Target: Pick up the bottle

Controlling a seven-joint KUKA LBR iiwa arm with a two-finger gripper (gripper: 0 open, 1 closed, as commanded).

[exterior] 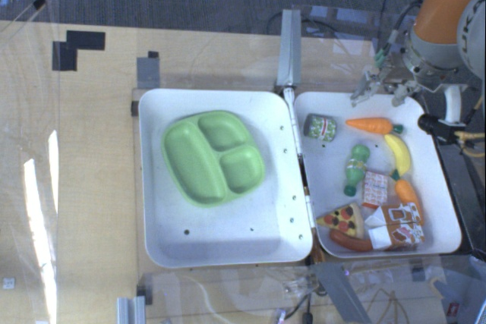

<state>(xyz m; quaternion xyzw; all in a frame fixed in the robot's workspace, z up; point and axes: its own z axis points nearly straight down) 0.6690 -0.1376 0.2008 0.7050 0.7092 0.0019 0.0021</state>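
Note:
A small green bottle (355,169) lies in the middle of the right bin (448,235), its cap toward the bin's back. My gripper (382,88) hovers over the back rim of that bin, well behind the bottle and apart from it. Its two metal fingers (363,92) are spread with nothing between them.
Around the bottle in the right bin lie a can (320,127), a carrot (370,125), a banana (399,152), a pizza slice (343,219), a sausage (351,241) and cartons (399,224). The left bin (163,235) holds a green divided plate (214,156). A metal divider post (288,49) stands between the bins.

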